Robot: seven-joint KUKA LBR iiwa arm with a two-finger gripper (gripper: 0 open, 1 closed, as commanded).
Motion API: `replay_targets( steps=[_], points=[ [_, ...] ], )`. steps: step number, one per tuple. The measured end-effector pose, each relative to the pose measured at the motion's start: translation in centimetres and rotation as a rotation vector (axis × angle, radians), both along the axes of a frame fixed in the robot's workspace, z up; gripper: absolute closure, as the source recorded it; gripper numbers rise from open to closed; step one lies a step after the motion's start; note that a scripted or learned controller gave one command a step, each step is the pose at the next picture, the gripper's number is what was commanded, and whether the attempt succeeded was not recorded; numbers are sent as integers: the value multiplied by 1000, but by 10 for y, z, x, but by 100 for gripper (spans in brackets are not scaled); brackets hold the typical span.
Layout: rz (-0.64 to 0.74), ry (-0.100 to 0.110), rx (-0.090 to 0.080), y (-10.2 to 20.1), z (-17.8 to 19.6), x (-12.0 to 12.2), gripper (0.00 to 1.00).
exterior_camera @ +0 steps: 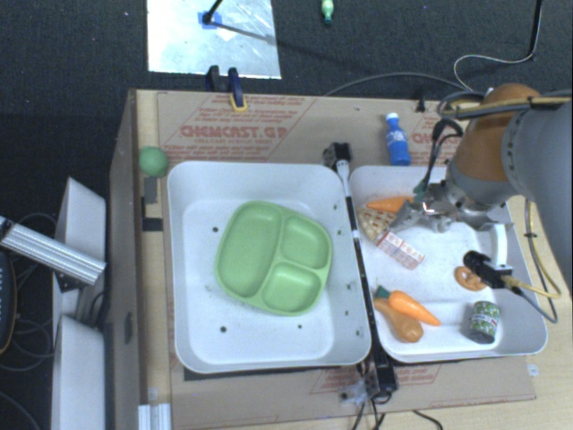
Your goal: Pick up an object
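Observation:
My gripper (419, 211) is low in the right bin (528, 330), at its back left part. Just left of it lies a small orange piece (387, 204), close to or touching the gripper. Below that piece are a tan waffle-like slice (372, 223) and a clear-wrapped pink packet (399, 250). Nearer the front lie a carrot with a green top (410, 305) and an orange lump (403, 328). A brown ring-shaped item (466, 279) and a small green-labelled can (483, 321) sit at the right front.
The left bin (192, 330) holds a green divided plate (274, 257). A blue bottle (397, 140) stands on the bench behind the right bin. A green ball (152, 160) rests at the left bin's back left corner.

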State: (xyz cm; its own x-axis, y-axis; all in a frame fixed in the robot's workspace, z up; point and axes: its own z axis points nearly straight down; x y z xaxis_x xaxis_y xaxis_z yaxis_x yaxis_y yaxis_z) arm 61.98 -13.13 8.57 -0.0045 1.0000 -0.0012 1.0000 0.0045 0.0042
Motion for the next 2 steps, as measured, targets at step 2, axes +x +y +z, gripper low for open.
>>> replay_targets(
  steps=[2],
  points=[
    [2, 22, 5, 1, -3, 46, 0]
  ],
)
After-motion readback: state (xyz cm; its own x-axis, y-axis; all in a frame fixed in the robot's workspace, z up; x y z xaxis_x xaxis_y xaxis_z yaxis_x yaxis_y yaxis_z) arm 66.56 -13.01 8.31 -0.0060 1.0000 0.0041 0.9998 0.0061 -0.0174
